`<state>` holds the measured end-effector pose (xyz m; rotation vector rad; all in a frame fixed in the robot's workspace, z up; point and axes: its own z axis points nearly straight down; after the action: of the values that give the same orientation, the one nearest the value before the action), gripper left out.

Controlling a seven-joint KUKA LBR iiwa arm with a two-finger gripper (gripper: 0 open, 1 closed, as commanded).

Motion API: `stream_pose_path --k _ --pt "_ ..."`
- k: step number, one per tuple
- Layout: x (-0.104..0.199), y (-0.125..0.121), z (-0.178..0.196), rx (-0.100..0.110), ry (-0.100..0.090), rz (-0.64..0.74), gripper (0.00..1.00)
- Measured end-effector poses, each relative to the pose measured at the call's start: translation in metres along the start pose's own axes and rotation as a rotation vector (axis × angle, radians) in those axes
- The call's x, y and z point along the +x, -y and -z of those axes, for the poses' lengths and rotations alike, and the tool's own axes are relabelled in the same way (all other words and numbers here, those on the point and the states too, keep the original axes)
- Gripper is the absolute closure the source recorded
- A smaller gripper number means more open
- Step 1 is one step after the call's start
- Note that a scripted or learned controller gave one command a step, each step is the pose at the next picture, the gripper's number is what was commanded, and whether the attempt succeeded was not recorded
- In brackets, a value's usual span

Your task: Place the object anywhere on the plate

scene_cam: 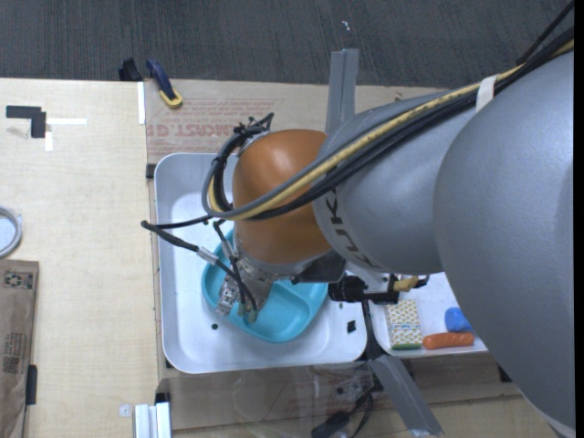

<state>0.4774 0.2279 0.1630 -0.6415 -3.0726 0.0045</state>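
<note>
A light blue plate [283, 313] lies in the left white bin [178, 336], toward its front. My arm, with its orange band [274, 199], hangs over this bin and covers much of the plate. My gripper [235, 301] points down at the plate's left part, right at its surface. The wrist and cables hide the fingertips, and I cannot make out any object between them.
In the right bin [429, 347] lie a small checkered yellow block [402, 322], a blue piece [456, 318] and an orange carrot-like piece [447, 340]. A blue and yellow clamp [162, 84] sits on the bench behind the left bin. A tape ring [7, 232] lies far left.
</note>
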Motion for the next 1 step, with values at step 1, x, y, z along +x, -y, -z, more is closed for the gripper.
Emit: stream_pose_path --k 1 --pt "-0.0004 -0.0001 -0.0403 -0.001 0.001 0.298 1.0"
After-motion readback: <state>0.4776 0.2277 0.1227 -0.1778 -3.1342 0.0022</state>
